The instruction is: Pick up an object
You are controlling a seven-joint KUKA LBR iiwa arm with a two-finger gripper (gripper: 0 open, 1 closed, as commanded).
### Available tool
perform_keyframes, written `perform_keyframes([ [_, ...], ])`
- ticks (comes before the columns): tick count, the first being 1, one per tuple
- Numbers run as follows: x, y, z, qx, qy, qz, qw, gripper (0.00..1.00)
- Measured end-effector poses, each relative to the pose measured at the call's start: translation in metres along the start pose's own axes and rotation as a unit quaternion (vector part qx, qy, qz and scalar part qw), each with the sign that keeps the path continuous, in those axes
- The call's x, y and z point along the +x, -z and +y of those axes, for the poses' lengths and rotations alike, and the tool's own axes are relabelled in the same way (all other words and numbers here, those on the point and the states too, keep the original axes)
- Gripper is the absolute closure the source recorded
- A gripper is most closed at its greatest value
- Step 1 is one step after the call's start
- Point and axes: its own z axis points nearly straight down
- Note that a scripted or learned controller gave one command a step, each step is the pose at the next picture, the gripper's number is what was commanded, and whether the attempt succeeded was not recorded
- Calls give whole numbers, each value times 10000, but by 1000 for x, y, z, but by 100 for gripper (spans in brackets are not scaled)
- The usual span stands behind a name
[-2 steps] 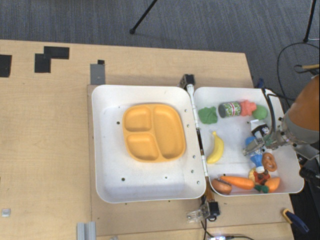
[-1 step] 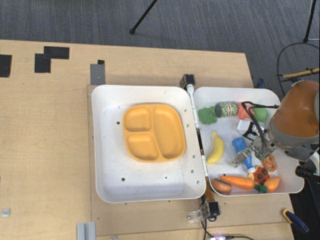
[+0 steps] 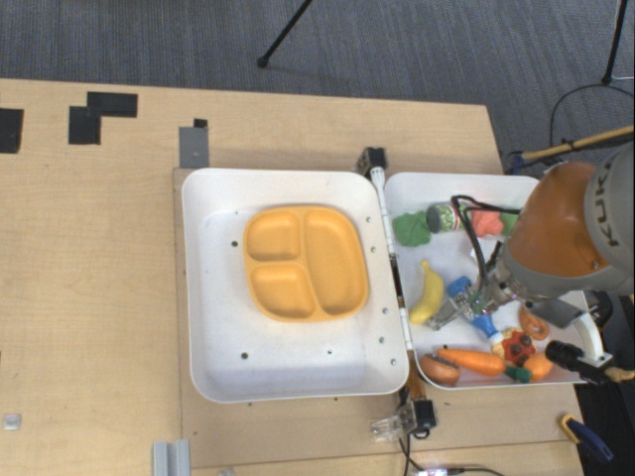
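Note:
My gripper (image 3: 466, 305) is low in the right bin (image 3: 451, 191), under the grey arm with its orange band (image 3: 558, 228). It sits right at a small blue object (image 3: 459, 290), beside a yellow banana (image 3: 429, 295) on its left. A blue and white piece (image 3: 485, 325) lies just below the gripper. An orange carrot (image 3: 472, 361) lies along the bin's front wall. The arm hides part of the bin's right side. I cannot tell whether anything is held.
The left bin (image 3: 213, 365) holds a yellow divided plate (image 3: 303, 263). In the right bin, a green toy (image 3: 411, 229) and a pink item (image 3: 487, 222) lie at the back. Red and orange pieces (image 3: 523, 349) crowd the front right corner. A brown item (image 3: 439, 369) lies front left.

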Motion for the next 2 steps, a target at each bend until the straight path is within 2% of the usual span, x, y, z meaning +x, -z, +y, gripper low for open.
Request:
perform_keyframes([
  [1, 0, 11, 2, -22, 5, -11, 10000, 100],
  [2, 65, 98, 8, 11, 1100, 25, 9939, 100],
])
